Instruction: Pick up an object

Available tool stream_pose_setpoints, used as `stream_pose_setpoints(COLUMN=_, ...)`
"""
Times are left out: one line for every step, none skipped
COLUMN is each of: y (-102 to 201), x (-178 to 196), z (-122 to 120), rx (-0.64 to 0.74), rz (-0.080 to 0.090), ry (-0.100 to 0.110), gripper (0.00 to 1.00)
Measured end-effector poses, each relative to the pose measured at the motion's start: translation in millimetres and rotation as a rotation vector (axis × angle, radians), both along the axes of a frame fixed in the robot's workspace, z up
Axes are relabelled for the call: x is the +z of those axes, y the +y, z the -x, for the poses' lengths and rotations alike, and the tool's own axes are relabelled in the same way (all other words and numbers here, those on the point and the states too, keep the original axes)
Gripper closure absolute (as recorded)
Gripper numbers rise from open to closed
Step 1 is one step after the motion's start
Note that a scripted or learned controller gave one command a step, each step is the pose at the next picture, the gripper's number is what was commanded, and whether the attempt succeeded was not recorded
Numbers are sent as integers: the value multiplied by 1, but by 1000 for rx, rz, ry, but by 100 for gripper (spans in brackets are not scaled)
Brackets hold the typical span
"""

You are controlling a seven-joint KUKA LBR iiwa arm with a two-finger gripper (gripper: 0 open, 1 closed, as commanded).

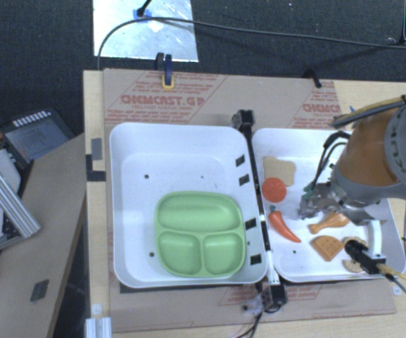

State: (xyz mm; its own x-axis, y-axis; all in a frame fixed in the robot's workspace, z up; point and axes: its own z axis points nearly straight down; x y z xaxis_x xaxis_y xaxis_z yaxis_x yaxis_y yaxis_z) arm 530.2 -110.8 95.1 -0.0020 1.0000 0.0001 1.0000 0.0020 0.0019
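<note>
the grey arm with its orange band reaches into the right bin (294,141), its gripper (314,204) low over the bin floor; whether it is open or closed cannot be made out. just right of it lies a tan drumstick (329,222), with a waffle piece (326,246) nearer, an orange carrot (283,225) and red ball (274,189) to its left. a green divided plate (199,232) sits in the left bin (139,153).

Red lettering reading "CHEMCAST GP" is showing on the brown protective sheet (210,94) lying under the bins, toward the upper middle of the frame. The same red wording is repeating at the upper right, where it is appearing partly cut off and blurred.
</note>
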Motion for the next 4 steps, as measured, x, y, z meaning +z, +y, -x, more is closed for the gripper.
stream_pose_setpoints(y=-2, x=64, z=-1, rx=1, rz=1, ry=-4, gripper=100)
stream_pose_setpoints(y=3, x=126, z=-2, rx=3, rz=1, ry=-5, gripper=100)
stream_pose_setpoints(y=3, x=168, z=-3, rx=3, rz=1, ry=-5, gripper=100)
stream_pose_setpoints(y=52, x=169, z=-21, rx=7, rz=-1, ry=-3, gripper=100)
